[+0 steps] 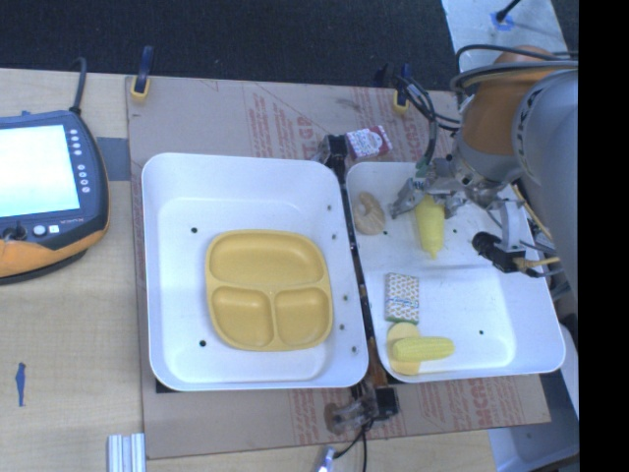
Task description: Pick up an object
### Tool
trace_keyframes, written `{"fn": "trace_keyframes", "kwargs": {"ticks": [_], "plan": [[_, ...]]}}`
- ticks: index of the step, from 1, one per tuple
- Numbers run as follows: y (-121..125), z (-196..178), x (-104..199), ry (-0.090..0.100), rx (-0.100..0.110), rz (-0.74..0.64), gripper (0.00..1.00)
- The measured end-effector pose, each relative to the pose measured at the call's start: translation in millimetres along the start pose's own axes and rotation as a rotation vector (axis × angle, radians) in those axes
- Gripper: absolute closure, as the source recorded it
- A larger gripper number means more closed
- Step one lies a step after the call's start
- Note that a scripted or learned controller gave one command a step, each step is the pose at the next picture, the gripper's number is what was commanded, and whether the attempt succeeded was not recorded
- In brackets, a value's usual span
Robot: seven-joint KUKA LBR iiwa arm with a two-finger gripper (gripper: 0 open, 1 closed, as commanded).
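While pincer [429, 202] grips yellow corn [430, 226], beige shell [370, 213] alongside, apart.

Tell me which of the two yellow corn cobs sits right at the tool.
The corn cob near the right bin's far wall, standing lengthwise directly under the tool. The other cob lies crosswise at the near edge, far from the tool.

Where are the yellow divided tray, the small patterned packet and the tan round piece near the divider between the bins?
Yellow divided tray [267, 290]: camera view, middle where its compartments meet.
Patterned packet [402, 296]: camera view, centre of its face.
Tan round piece [370, 213]: camera view, its middle.
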State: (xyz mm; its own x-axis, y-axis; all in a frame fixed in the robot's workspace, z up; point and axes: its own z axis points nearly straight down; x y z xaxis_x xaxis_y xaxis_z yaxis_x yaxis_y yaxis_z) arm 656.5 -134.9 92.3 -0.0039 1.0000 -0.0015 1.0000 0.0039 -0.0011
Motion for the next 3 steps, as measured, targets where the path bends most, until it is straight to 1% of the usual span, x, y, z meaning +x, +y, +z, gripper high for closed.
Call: {"fn": "trace_keyframes", "kwargs": {"ticks": [1, 2, 3], "plan": [[0.0, -0.2, -16.3, 0.001, -0.001, 0.001, 0.00], [0.4, -10.9, -16.7, 0.000, -0.001, 0.000, 1.00], [-62.2, -102.2, 51.6, 0.001, 0.002, -0.002, 1.00]]}}
